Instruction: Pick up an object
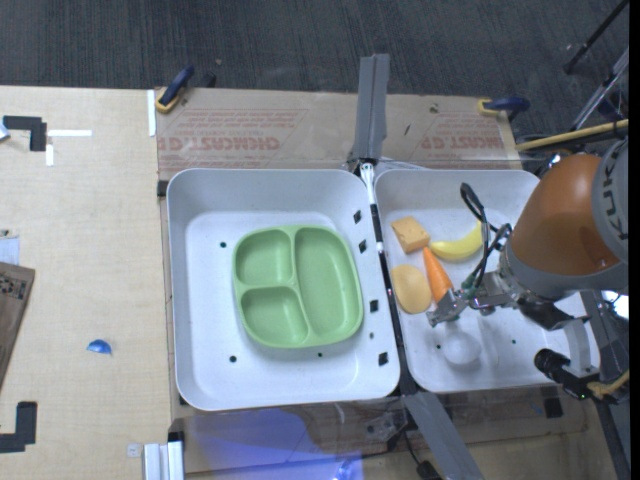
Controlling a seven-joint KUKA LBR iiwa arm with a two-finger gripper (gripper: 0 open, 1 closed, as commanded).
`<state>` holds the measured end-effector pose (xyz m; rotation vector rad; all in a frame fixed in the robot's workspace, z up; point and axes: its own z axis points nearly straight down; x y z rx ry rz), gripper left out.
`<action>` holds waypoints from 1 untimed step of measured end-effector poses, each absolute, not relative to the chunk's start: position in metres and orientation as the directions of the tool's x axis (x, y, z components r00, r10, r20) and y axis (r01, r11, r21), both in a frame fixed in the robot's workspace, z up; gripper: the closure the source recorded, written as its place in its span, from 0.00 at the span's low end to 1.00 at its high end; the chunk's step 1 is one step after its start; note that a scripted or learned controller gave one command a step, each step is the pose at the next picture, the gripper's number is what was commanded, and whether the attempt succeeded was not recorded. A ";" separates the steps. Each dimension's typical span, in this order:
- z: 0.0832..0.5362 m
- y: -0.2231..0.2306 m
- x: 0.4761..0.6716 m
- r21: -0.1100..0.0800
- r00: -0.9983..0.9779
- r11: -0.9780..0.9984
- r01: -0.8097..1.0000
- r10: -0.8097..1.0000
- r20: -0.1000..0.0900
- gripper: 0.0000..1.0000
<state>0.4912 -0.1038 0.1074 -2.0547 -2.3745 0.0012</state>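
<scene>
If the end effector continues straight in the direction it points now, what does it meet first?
Probably the carrot, just ahead of the end effector in the right bin; the pale round food lies close beside it. Depth is unclear.

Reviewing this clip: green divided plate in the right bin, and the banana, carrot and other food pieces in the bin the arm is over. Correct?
Not quite. The camera view shows the green divided plate in the left bin, not the right. The rest holds: the banana, carrot and other food pieces lie in the right bin, where the arm's gripper is.

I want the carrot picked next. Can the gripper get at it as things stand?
Probably yes: the gripper sits just beside the carrot, whose top is uncovered, though a yellowish piece crowds its left side.
</scene>
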 end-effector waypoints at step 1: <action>0.091 -0.104 0.557 -0.001 -0.129 0.129 0.992 0.992 0.000 0.00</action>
